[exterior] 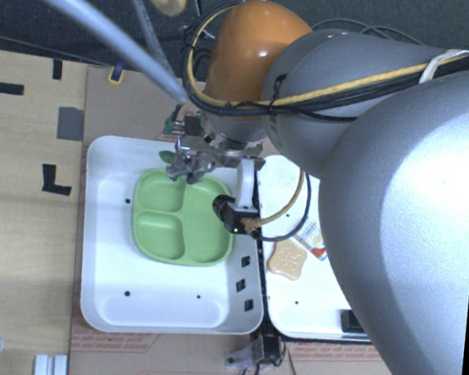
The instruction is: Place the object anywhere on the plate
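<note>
Gripper (188, 167) low over the far rim of the green divided plate (182, 225) in the left bin (103, 252), jaw spread indiscernible, nothing visibly held; tan toast-like object (287, 261) lying in the right bin (312, 320), apart from the plate.

Green divided plate (182, 225) in left white bin (104, 235), gripper (188, 168) over its far rim, possibly touching
</note>
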Action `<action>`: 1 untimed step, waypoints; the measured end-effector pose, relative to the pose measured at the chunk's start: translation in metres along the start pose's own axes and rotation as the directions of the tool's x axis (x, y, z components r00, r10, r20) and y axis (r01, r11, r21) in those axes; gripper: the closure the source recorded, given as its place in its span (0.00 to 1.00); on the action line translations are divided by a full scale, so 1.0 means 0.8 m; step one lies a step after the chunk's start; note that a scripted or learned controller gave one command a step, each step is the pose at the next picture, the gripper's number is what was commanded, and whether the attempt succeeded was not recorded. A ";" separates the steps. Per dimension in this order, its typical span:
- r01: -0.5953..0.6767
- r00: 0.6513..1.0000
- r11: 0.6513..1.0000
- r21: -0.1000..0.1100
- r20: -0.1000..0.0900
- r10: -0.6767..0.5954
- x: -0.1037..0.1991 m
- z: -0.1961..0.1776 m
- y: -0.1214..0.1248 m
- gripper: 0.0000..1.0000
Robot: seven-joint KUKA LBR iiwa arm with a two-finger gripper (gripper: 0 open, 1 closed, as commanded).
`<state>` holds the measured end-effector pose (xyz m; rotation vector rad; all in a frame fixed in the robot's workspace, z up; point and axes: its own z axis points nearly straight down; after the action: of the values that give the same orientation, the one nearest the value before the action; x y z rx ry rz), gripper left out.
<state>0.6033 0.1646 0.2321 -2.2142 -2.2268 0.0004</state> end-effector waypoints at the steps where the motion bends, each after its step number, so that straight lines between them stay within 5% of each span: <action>1: -0.004 1.000 1.000 0.002 0.002 0.004 0.002 0.003 -0.012 1.00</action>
<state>0.5935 0.1664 0.2298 -2.2190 -2.2225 0.0051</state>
